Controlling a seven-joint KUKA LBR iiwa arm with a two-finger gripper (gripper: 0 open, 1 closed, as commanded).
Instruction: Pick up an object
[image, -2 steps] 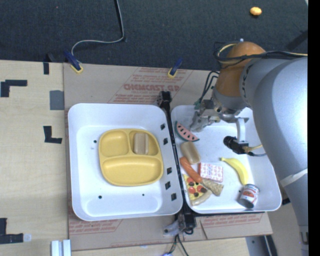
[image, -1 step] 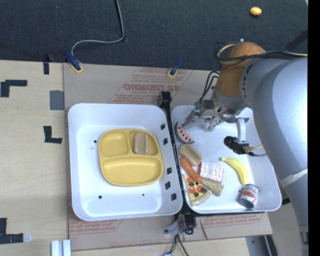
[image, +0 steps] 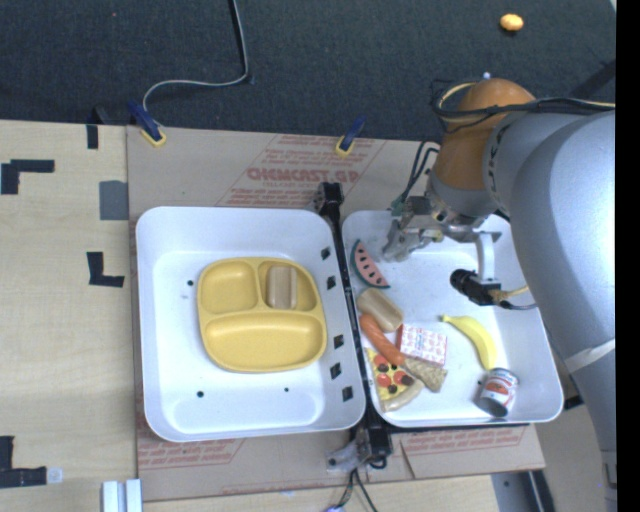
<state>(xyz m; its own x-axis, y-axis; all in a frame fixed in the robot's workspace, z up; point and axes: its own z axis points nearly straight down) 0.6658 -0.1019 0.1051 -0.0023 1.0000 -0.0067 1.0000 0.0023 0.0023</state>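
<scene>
My gripper (image: 398, 243) hangs over the far left part of the right bin (image: 520, 400). It is just right of a watermelon slice (image: 366, 266) that lies against the bin's left wall, and I cannot tell whether they touch. Nearer the front lie a bread roll (image: 380, 304), an orange sausage (image: 382, 340), a pizza slice (image: 391, 380), a red and white packet (image: 425, 345), a banana (image: 477, 339) and a small can (image: 496, 390).
The left bin (image: 170, 400) holds a yellow divided plate (image: 255, 335) with a brown piece of food (image: 282, 287) in its far right compartment. The grey arm (image: 560, 190) covers the right bin's far right corner. Blue and yellow clamps (image: 150, 128) pin the cardboard sheet at the back.
</scene>
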